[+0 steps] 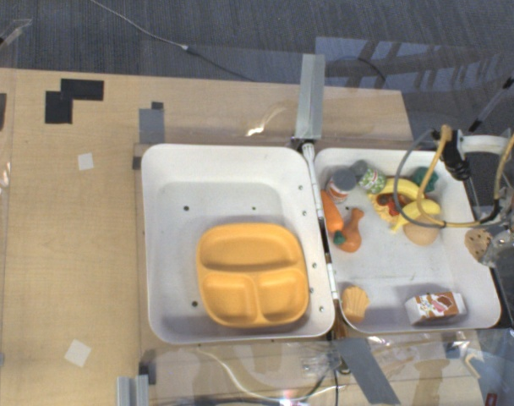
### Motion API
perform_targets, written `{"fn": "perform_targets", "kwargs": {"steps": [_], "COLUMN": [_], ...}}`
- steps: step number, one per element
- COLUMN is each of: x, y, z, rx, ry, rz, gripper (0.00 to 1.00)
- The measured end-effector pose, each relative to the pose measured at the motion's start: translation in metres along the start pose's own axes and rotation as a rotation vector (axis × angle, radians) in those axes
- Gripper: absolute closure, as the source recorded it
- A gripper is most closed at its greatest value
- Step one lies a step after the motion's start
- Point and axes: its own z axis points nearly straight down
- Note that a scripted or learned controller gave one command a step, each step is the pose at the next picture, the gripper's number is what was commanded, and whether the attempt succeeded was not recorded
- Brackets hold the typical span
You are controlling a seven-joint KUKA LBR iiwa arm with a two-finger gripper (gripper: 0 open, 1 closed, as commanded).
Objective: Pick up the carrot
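— Carrot [332, 211] first: where does it lie?

— In the right bin [460, 277], hard against that bin's left wall, running roughly along the wall, with its orange body just beside a brown drumstick-shaped piece [351, 229].

— And going from the left side of the bench?

— The left bin [168, 252] comes first, with a yellow divided tray [253, 273] sitting in its lower middle. Then the wall between the bins, then the carrot. Above the carrot stands a small can [342, 181], next to a green-and-white item [372, 180]. Further right a cluster of yellow and red toy food [402, 205] sits near the top, a pale round piece [421, 234] below it. Along the near edge lie a tan ridged piece [355, 299] and a brown-and-white carton [434, 307].

— The gripper?

— At the far right rim, the gripper [494, 245] sits well apart from the carrot. Whether it is apart or together, I cannot tell — nothing is seen in it.
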Motion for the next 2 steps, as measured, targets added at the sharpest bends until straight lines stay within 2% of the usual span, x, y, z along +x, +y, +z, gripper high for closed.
{"fn": "perform_targets", "kwargs": {"steps": [1,2], "x": [-0.007,0.009], "y": [-0.014,-0.023], "z": [-0.027,-0.035], "rx": [0.001,0.0], "ry": [0.009,0.008], "rz": [-0.107,-0.107], "gripper": [1.0,1.0]}}
